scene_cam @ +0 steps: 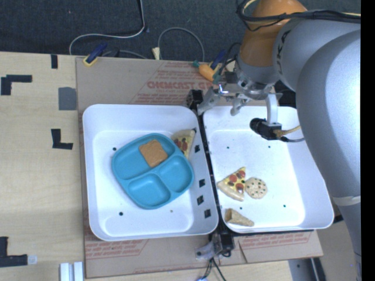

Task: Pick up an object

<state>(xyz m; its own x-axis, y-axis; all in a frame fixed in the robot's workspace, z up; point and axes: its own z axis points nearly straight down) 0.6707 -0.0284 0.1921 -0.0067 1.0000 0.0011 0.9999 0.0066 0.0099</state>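
The likeliest pick, to my eye, was the small toy pizza slice with red and yellow topping [234, 184], lying flat on the floor of the right-hand shallow white bin [293, 151], a little below the frame's centre. I judged it light, stiff and probably slick plastic or rubber, thin enough that a pinch across its two straight edges near the broad crust end would serve better than a pinch at the tip, which could squirt out. Touching or just beside it on the right sat a round pale cookie with dark specks [256, 188], likely just as light and rigid; it crowded that side, so I would have come in from the slice's left and lower edges. Near the bin's lower rim lay a tan wedge-shaped piece [238, 218], apart from both.

The hand [234, 95] hung at the upper edge of the right bin, well apart from all three pieces, with nothing seen between its fingers; I could not tell whether they were spread or closed.

In the left-hand white bin [99, 157] a blue plastic divided tray [153, 177] carried a brown square toast-like piece [153, 152] in its upper compartment, and another pizza-like slice [184, 140] leaned by the tray's upper right. Both bins rested on the counter [35, 174].
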